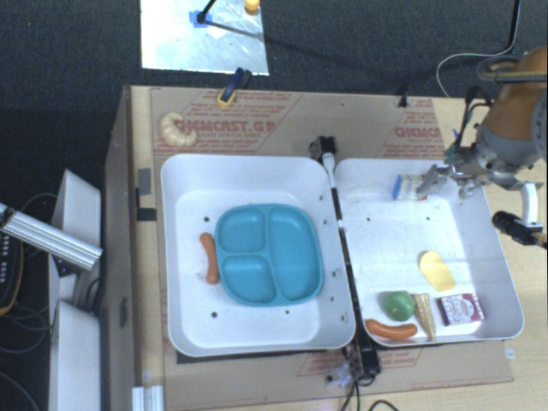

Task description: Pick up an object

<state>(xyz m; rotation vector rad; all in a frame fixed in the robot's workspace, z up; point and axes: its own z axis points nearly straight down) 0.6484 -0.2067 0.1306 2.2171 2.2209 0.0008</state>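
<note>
My gripper [421,184] hangs over the back edge of the right bin [377,247], reaching in from the right. Just left of its tip I see a small blue piece [399,187]; whether that is a loose object or part of the tool is unclear. Nearer the front of this bin lie a yellow piece [437,271], a green round object [396,305], an orange sausage [391,330], a tan cone [425,315] and a dark red packet [460,309]. All of them are well apart from the gripper.
The left bin [184,229] holds a blue divided plate [268,253] with a second orange sausage [209,258] lying beside it on the left. A raised divider [336,221] separates the two bins. The arm's grey wrist [509,144] rises at the right.
</note>
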